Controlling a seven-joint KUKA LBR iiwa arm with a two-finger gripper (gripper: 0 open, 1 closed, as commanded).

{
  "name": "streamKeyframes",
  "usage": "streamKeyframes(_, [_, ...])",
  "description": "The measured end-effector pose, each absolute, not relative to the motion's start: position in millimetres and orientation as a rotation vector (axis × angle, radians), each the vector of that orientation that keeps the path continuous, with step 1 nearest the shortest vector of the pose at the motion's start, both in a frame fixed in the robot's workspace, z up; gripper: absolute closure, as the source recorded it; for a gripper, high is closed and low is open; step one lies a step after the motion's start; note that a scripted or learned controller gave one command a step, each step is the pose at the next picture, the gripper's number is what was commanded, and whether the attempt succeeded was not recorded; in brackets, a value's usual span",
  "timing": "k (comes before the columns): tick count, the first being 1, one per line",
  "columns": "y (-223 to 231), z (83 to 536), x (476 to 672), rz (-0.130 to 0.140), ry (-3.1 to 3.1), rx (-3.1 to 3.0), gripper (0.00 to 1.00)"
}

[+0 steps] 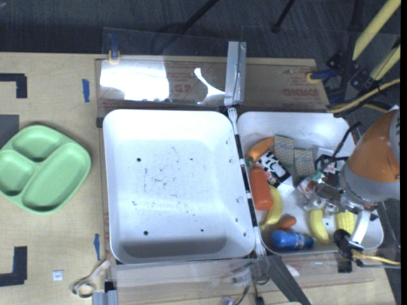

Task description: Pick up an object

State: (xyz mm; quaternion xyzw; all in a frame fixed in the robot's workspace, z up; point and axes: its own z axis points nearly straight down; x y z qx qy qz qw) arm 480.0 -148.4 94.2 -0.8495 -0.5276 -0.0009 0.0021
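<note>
Smooth white plastic bin [299, 127] holds curved banana [275, 210], cylindrical blue bottle [291, 239].

— What's under the two bins?

— A pale wooden bench [44, 259], with black corner marks [18, 84] near its left edge and bits of blue tape [85, 89].

— Anything else on it?

— A green divided plate [43, 168] sits near the left edge, well apart from the bins. A clear panel [168, 68] stands along the back edge, catching a bright glare, with brown cardboard [286, 84] beside it.

— And beyond the bench?

— Dark grey carpet [127, 5], crossed by thin black stand legs [289, 5]. A yellow bar [376, 19] slants in the top right corner.
</note>
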Motion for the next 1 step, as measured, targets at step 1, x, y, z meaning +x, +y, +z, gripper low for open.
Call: streamKeyframes(1, [-32.5, 182.1, 478.3, 0.007, -1.874, -2.515, 1.0])
